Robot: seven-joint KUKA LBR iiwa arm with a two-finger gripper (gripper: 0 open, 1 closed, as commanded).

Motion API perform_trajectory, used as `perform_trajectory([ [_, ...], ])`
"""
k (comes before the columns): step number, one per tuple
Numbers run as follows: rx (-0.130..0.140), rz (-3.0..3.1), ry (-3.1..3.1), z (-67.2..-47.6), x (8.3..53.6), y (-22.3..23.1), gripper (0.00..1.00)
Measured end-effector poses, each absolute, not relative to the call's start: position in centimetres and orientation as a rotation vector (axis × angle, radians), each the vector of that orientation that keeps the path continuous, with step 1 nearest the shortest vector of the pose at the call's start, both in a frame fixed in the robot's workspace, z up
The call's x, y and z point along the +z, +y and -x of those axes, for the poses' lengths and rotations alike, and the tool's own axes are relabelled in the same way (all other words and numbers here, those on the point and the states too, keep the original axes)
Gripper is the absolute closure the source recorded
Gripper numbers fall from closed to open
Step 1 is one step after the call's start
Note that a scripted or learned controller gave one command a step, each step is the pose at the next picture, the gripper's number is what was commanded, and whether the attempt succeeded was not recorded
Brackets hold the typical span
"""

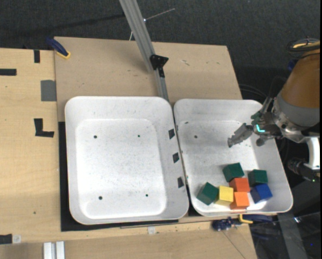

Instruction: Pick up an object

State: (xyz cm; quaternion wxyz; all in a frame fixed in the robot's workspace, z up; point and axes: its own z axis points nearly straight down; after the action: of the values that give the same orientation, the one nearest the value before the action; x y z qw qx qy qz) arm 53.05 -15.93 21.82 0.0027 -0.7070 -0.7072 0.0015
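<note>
We see the gripper (240, 137) hanging over the right bin (214, 115), at about three o'clock in the camera view, with the grey arm (301, 99) and its orange band reaching in from the right edge. Its dark fingers point toward nine o'clock and slant down over the bare white floor of that bin, and we cannot tell how wide they stand, because they merge into one dark shape; nothing shows between them. The blocks sit clustered at about five o'clock from the gripper, in the near right corner of the right bin, apart from the fingers. In that cluster we make out a dark green block (233, 171) at the top, another green block (258, 176) just to its three o'clock, an orange block (240, 185) touching below, a blue block (261, 192) at the cluster's right side, a yellow block (225, 193) in the middle, a second orange block (241, 199) beside the yellow one, and a green block (207, 192) at the cluster's nine o'clock end. The left bin (120, 104) lies beside the right one, toward nine o'clock, their rims meeting at the centre of the bench (20, 117).
</note>
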Motion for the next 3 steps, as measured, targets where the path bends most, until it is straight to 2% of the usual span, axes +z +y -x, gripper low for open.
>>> perform_trajectory([
  [1,0.001,2.218,-2.223,-53.1,22.0,-15.9,0.0],
  [3,0.008,2.218,-2.217,-52.6,12.2,-16.3,0.0],
])
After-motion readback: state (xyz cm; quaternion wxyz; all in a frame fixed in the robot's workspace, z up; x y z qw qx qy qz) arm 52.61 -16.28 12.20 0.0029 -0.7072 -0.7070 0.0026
